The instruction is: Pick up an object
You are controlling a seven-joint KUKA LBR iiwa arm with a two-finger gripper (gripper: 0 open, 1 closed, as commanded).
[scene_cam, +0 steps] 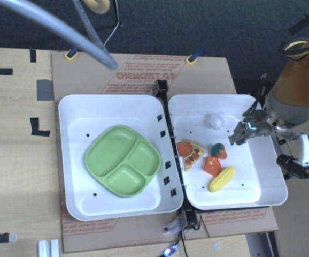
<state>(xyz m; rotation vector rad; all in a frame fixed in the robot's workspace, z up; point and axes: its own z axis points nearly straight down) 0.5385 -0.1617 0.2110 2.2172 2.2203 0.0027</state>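
Hovering over the right edge of the right bin, the end effector points its dark fingers toward the bin's middle; we cannot tell whether they are spread or pressed together, and we see nothing between them. Just beside its tip, toward the bin's centre, lies a red strawberry with a green cap, apart from the tip. Below that sits a red-orange piece, and touching its lower side a yellow corn cob lies slanted toward the bin's near edge. Nearer the divider between the bins we see a small orange fruit against a pizza slice. Toward the far edge of this bin rests a pale, clear item too faint for us to identify. The left bin holds a green divided plate with three compartments, near its centre. Both bins rest on a cardboard sheet on the bench.
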